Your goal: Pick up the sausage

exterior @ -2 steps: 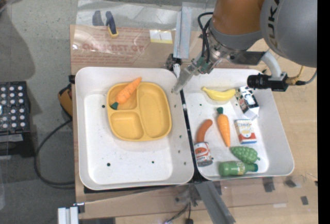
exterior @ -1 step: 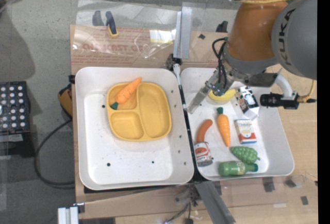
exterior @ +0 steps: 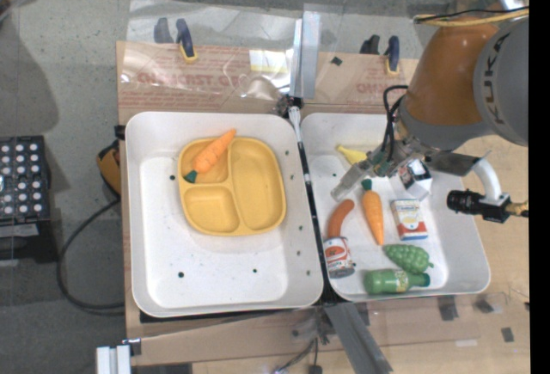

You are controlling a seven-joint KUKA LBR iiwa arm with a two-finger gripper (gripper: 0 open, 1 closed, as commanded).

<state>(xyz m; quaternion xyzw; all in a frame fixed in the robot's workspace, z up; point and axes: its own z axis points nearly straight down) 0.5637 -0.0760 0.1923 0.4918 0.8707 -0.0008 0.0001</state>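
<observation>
We found the short reddish-brown sausage (exterior: pixel 339 216) lying in the right white bin (exterior: pixel 468 278) beside an orange carrot (exterior: pixel 372 216) — a crowding that risked a wrong grab — though we couldn't tell the end effector's (exterior: pixel 371 168) opening.

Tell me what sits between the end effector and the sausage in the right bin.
Nothing visible does. The end effector hangs just above and to the right of the sausage, with bare bin floor between them. The loose carrot lies close along the sausage's right side, and a small can sits at its lower end.
</observation>
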